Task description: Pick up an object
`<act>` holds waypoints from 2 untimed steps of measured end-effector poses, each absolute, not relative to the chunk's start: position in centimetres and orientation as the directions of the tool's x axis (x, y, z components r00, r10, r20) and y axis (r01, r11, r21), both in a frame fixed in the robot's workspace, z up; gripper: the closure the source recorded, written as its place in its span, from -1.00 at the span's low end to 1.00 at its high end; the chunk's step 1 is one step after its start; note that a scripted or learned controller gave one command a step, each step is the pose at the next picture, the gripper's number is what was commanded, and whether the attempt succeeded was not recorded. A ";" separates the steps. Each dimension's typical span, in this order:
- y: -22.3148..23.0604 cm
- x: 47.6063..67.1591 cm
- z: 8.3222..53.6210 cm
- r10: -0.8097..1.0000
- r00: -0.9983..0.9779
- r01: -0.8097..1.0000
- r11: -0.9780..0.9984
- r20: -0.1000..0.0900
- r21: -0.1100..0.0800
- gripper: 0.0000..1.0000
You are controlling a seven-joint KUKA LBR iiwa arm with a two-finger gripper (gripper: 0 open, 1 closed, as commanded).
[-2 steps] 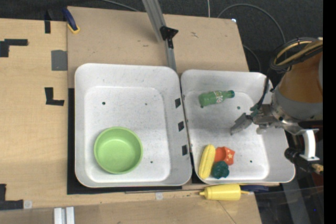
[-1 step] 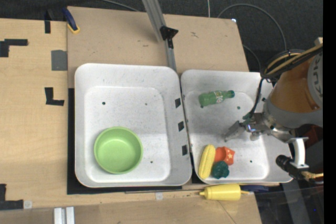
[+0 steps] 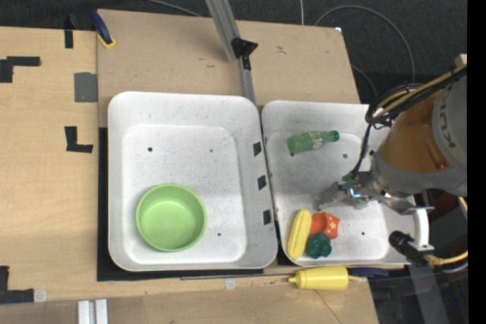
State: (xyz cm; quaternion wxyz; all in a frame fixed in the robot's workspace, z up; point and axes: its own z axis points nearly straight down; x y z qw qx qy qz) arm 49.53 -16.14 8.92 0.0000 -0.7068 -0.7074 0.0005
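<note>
White plastic forms the two shallow bins; the left bin (image 3: 121, 163) holds a green bowl (image 3: 171, 217) in its near-left corner; the right bin (image 3: 277, 163) holds a green bottle (image 3: 310, 141) lying on its side toward the far wall, with a yellow corn cob (image 3: 298, 232), a small orange-red toy (image 3: 327, 223) and a dark green toy (image 3: 319, 245) bunched touching one another at its near-left corner; the gripper (image 3: 339, 193) sits low over the middle of the right bin, just above and to the right of that bunch, apart from the bottle; whether its claw is spread or closed I cannot tell, and nothing is visibly between it; a yellow bottle (image 3: 322, 278) lies on the bench just outside the right bin's near rim.
</note>
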 end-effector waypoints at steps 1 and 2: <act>-16.1 49.5 10.0 1.000 -0.001 1.000 0.001 0.001 -0.002 1.00; -15.1 49.2 15.4 1.000 -0.002 1.000 0.002 0.000 0.002 1.00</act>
